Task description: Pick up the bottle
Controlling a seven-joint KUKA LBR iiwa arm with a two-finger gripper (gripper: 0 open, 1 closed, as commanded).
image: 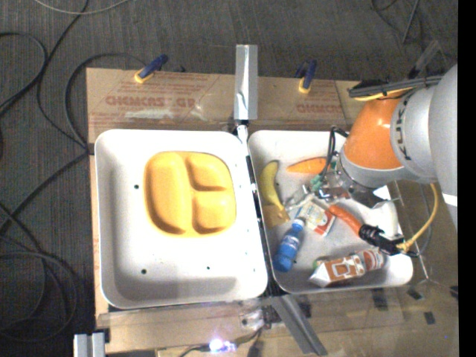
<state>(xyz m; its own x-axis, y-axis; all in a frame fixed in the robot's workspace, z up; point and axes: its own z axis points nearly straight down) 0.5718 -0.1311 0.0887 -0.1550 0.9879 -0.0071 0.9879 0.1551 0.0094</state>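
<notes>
A clear bottle with a blue label and blue base lies on its side in the right bin, left of centre, its neck pointing up and right. My gripper hangs low over the bin's middle, just above and to the right of the bottle's neck, among crumpled packets. The orange wrist band and grey arm cover the bin's upper right part. Nothing is visibly held.
A banana lies along the right bin's left wall, with an orange carrot-like piece behind it. A brown-labelled carton or bottle lies at the front. The left bin holds a yellow divided tray.
</notes>
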